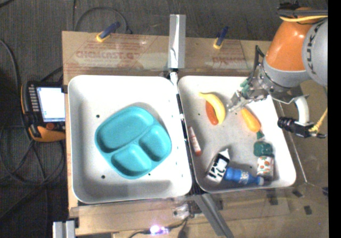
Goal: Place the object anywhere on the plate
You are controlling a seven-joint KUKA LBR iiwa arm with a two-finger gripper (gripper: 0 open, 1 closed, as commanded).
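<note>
A teal plate (134, 141) with three compartments lies in the left bin (80, 178). In the right bin (285, 175), my gripper (237, 104) hangs low between a yellow and orange banana-shaped toy (214, 108) on its left and an orange carrot-like piece (250, 119) on its right. The gripper is open and nothing sits between its fingers. Its tips are close to the banana toy's right end, and I cannot tell whether they touch it.
The right bin also holds a red and white tube (194, 141) by the divider, a black and white carton (218, 166), a blue bottle (241, 177), a teal piece (263, 149) and a small patterned can (265, 166). A handheld pendant (45, 109) lies left of the bench.
</note>
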